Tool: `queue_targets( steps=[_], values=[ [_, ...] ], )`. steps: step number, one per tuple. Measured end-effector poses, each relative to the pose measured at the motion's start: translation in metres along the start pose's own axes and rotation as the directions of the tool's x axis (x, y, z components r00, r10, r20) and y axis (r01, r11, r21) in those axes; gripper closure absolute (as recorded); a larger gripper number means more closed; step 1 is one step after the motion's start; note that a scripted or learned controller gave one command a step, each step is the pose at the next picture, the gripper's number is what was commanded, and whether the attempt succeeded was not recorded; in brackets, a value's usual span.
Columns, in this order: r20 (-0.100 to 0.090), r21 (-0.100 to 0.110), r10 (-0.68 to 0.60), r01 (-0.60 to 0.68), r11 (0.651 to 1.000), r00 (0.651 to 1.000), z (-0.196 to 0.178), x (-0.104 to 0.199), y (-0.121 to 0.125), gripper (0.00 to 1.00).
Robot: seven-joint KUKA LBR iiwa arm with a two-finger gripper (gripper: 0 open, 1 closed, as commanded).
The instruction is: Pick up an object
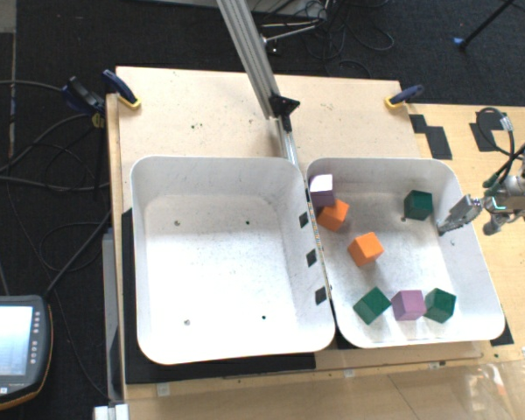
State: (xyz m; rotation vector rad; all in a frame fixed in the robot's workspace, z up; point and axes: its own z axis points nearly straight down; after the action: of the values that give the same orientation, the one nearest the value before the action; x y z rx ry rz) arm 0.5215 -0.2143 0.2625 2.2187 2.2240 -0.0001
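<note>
Coloured cubes (366, 248) lie scattered in the right white bin (472, 261) – orange, green, purple – with no long axis. The gripper (453, 218) hangs over its right rim; its grip cannot be told. Beige table (201, 112), dark cabled floor (44, 191).

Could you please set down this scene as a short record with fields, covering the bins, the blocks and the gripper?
left bin: no blocks in it
right bin: seven blocks
green blocks
orange blocks
purple blocks
gripper: at right bin's right rim, near the upper green block, holding nothing
</note>
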Motion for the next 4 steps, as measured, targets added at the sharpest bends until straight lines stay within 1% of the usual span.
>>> queue_targets(
  steps=[1,2,3,4],
  values=[
    [0.000,0.000,0.001,-0.001,1.000,1.000,0.000,0.000,0.000,0.00],
    [-0.001,0.005,0.004,-0.004,1.000,1.000,0.050,-0.007,-0.007,0.00],
    [-0.002,0.007,0.003,-0.003,1.000,1.000,0.114,-0.006,-0.011,0.00],
    [-0.001,0.003,0.003,-0.003,1.000,1.000,0.168,-0.005,-0.012,0.00]
  ],
)
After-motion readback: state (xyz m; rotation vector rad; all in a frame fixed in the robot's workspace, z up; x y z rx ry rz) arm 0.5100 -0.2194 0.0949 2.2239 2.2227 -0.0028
